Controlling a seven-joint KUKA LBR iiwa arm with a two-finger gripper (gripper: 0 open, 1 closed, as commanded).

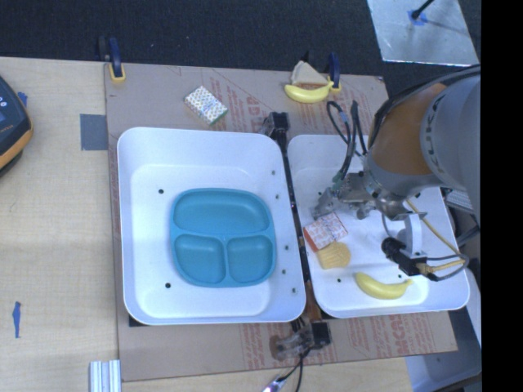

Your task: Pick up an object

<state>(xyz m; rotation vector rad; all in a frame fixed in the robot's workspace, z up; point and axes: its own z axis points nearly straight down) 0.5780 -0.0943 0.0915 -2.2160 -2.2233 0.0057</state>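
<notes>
The right white bin [327, 158] holds a red-and-white packet [325, 232], a pale yellow wedge [334, 256] just below it, and a yellow banana [382, 286] near the front edge. My gripper [330, 206] reaches down over the bin's left part, directly above and touching the packet's upper edge. The grey arm with its orange band [404, 141] covers the bin's right half. Nothing shows between the fingers.
The left white bin [147, 158] holds a blue divided plate [222, 237]. Outside the bins on the cardboard lie a patterned packet [205, 104] and a second banana with a sandwich piece [308, 88]. Clamps and cables sit between the bins. A black-and-yellow device [12, 125] is at far left.
</notes>
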